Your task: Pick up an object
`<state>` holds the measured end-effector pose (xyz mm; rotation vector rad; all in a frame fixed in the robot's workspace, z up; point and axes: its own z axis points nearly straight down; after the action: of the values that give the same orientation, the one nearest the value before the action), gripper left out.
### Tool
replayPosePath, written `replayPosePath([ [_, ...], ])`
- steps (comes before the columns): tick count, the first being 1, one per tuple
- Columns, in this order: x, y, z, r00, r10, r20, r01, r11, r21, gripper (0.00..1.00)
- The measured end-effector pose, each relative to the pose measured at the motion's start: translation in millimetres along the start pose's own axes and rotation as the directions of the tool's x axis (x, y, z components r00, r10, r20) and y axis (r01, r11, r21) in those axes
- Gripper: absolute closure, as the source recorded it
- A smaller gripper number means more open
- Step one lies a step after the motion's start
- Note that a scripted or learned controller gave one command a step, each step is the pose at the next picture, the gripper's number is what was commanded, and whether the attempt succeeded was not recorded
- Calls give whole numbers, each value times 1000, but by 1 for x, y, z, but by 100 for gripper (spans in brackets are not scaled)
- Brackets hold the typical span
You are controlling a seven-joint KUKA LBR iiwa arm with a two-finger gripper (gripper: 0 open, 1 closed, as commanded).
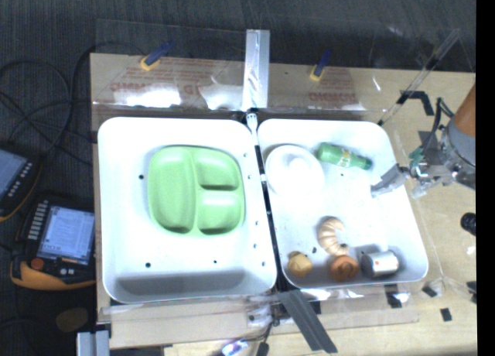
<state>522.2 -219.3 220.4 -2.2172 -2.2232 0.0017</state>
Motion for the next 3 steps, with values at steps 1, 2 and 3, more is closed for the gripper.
replayPosePath([
  [1, 74, 11, 115, 1000, -19, -1, 19, 1000, 2, 0],
  [2, 110, -27, 130, 1000, -7, 8, 7, 1000, -19, 0],
  [3, 111, -27, 121, 1000, -7, 5, 7, 1000, -17, 100],
])
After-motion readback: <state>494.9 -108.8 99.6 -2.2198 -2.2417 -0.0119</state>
